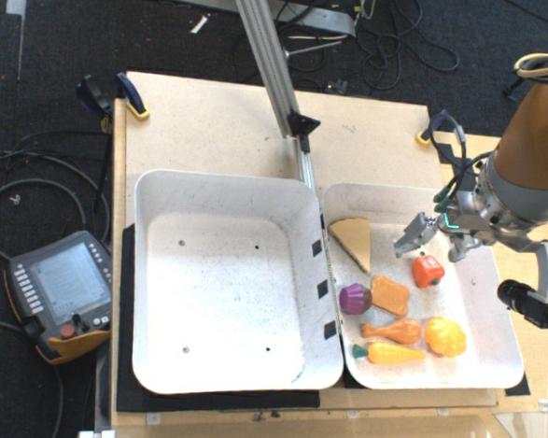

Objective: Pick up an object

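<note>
Claw of mine (438, 237) hangs open and holds nothing, just above the red toy (428, 271) in the right bin (502, 365). Both bins rest on a pale bench (224, 126); dark floor with cables (13, 204) surrounds it.

The arm (539, 138) runs off the right edge, its upper part cut away.

Toys (400, 316) in right bin (502, 365), left bin (150, 252) beside it
</note>
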Controlling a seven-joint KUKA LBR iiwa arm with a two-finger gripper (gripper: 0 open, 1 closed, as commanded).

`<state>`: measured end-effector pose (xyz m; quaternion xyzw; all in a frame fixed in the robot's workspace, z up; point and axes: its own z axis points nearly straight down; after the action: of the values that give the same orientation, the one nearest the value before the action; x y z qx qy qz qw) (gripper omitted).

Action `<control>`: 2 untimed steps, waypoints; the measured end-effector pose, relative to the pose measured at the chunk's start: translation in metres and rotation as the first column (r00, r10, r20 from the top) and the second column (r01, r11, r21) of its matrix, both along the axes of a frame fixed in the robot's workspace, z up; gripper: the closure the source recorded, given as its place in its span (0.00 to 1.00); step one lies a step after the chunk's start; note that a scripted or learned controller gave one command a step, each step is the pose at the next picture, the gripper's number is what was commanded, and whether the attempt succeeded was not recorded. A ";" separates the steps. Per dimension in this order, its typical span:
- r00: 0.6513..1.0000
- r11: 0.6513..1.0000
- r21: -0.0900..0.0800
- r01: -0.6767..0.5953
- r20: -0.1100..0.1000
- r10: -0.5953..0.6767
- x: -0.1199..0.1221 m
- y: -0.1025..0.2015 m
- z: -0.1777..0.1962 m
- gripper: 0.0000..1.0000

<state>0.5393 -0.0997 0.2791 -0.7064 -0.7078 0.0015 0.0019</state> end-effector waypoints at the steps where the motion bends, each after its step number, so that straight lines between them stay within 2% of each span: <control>1: 1.000 1.000 -0.001 0.002 0.004 -0.002 0.001 0.000 0.002 0.00; 2: 1.000 1.000 0.000 0.003 0.000 -0.003 0.000 0.004 -0.042 0.00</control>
<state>0.5392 -0.0961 0.2375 -0.7074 -0.7069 0.0015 0.0017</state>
